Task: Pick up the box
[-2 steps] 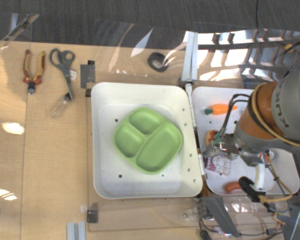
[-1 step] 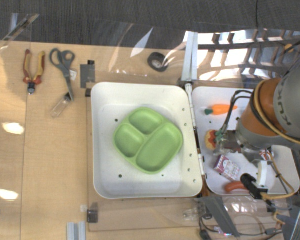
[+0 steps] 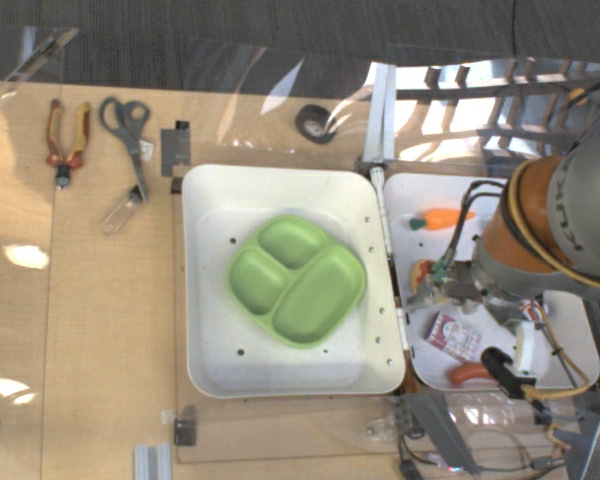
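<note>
The grey arm (image 3: pixel 580 208), its orange band (image 3: pixel 525 233) showing above the wrist, reached in from the right and bent low over the right bin (image 3: pixel 405 193), with the gripper (image 3: pixel 435 280) down near that bin's left wall. Whether its grip was spread or closed could not be made out from above. The box (image 3: pixel 452 335), a small white carton with pink print, lay flat on the floor of the right bin, just on the near side of the gripper and apart from it, not in its grasp. An orange carrot (image 3: pixel 440 218) with a green end lay at the far side of the same bin, and a reddish sausage-shaped piece (image 3: pixel 466 373) rested by the near rim. The left bin (image 3: pixel 210 358) held a green divided plate (image 3: pixel 298 280), set at a slant near its middle. On the bench (image 3: pixel 80 348) to the far left lay red-handled pliers (image 3: pixel 65 140), scissors (image 3: pixel 128 133) and a clear tube (image 3: pixel 120 211); a dark roll of tape (image 3: pixel 315 121) sat beyond the bins.
</note>
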You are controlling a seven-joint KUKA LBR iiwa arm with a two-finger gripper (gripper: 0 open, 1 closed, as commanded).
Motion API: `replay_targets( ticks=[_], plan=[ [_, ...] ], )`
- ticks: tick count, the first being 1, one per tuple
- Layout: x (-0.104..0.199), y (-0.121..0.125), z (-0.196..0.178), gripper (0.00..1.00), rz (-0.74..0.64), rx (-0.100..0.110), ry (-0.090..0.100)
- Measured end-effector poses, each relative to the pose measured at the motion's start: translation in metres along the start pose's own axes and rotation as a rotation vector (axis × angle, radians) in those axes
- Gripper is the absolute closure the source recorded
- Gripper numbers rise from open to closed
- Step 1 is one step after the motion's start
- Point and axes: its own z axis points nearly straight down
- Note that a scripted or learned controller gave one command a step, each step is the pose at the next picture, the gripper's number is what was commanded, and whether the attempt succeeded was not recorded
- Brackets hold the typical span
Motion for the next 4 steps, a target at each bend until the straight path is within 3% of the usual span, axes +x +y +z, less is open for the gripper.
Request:
replay_targets(
  ticks=[1, 2, 3, 4],
  plan=[
    [-0.004, -0.016, 0.011, 0.0, -0.025, 0.004, 0.004],
    [-0.006, -0.017, 0.011, 0.0, -0.063, 0.006, 0.005],
    [-0.008, -0.013, -0.001, 1.0, -0.065, -0.004, 0.0],
    [-0.039, -0.019, 0.003, 1.0, -0.45, 0.018, 0.007]
  ],
)
